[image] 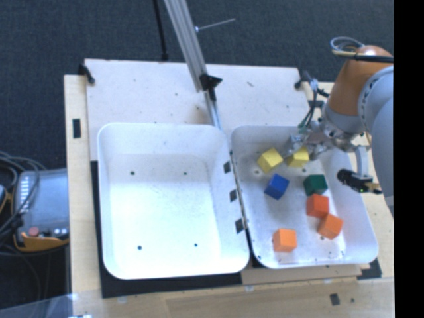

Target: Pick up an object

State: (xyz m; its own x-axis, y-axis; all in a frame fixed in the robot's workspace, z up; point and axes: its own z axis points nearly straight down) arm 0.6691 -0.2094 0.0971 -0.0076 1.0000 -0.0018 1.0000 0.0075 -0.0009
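Arm [371, 105] enters from the view's right edge, upper-right of frame. Grey link runs along the right edge; orange band [354, 78] sits above the wrist, rounded, catching light on top. Thin cable loops over the orange section near the top. Wrist angles down & to the view's left, toward the upper part of the right-hand bin. Gripper [301, 150] hangs low at the end of the wrist, metal parts w/ dark fittings, pointing down-left. A dark bracket or fitting [354, 177] sticks out below the wrist on the right side. Gripper tip too small & cluttered to read in detail.
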